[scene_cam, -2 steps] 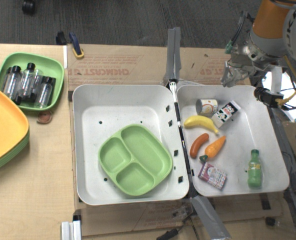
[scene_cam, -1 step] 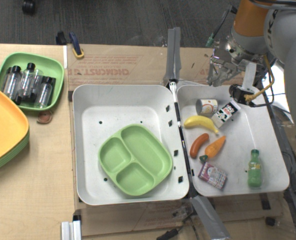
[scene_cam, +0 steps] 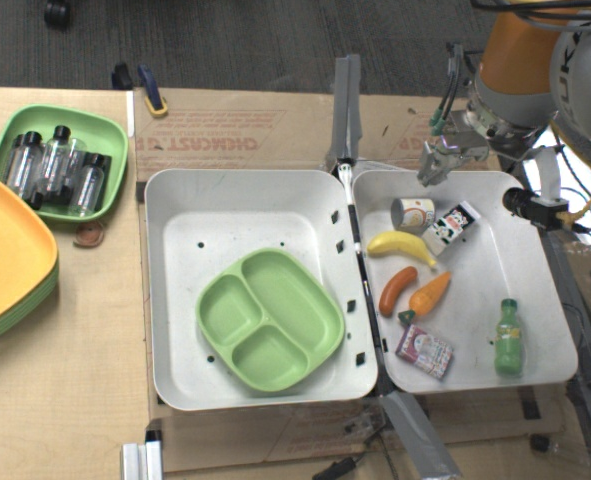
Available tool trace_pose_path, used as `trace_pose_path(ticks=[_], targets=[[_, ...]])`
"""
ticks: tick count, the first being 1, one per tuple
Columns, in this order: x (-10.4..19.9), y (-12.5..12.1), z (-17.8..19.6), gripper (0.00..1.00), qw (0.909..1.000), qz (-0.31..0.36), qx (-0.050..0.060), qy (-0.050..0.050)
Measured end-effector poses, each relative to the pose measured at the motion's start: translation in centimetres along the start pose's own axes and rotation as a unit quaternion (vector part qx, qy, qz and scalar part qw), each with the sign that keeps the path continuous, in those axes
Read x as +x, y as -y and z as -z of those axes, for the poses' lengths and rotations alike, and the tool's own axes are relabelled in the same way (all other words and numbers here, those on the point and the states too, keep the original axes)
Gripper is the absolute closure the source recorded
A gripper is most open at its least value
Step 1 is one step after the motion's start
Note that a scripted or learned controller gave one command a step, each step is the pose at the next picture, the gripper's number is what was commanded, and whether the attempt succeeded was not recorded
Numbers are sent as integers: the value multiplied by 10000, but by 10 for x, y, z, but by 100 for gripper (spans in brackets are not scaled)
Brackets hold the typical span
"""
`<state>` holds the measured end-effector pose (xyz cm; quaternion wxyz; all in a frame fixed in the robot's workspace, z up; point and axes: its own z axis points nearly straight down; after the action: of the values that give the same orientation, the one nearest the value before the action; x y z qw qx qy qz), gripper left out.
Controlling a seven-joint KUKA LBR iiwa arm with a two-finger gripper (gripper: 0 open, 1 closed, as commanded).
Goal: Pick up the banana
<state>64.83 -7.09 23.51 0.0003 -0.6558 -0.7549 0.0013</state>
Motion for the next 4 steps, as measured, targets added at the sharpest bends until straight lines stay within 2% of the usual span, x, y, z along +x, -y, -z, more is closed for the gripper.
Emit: trace_pose_path(ticks=[1, 2, 3, 4], targets=[[81, -22, 19, 100, 9985, -552, -4, 1], [106, -25, -43, 100, 9976, -698, 4, 0], [170, -34, -100, 100, 9971, -762, 7, 1], [236, -44, -129, 100, 9983, -585, -2, 2]])
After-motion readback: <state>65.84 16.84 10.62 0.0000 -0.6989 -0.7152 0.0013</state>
